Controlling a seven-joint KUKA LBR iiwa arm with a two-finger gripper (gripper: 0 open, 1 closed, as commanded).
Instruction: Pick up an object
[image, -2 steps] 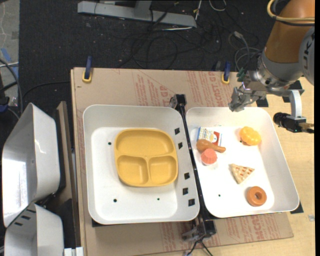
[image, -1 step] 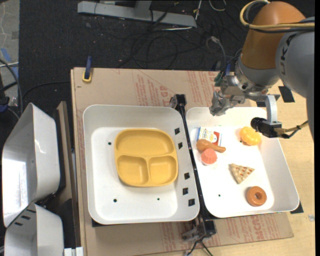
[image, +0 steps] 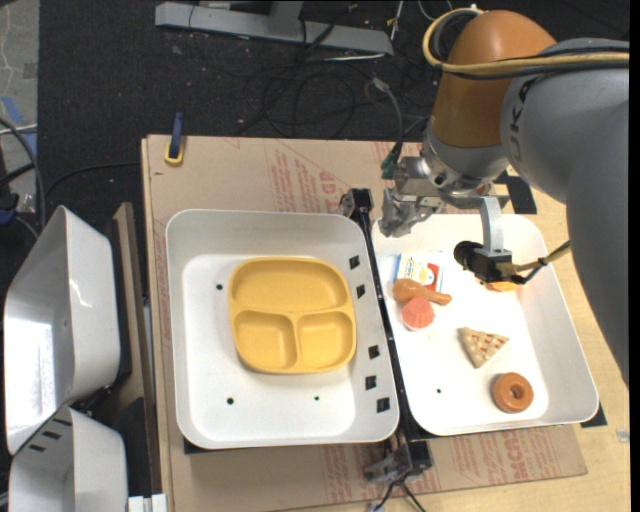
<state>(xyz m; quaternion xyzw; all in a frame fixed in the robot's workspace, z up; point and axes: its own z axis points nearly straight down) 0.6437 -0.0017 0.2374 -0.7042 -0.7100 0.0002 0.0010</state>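
A: Tool (image: 398, 222), fingers' state: cannot tell. Carton (image: 416, 270) just below it, drumstick (image: 418, 292) touching.

B: Risk: crowded cluster; fingers may clip the drumstick or the bin wall (image: 384, 300).

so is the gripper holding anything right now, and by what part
Nothing is held. The gripper hangs above the right bin's far left corner, with nothing between its fingers; the toy foods lie below it.
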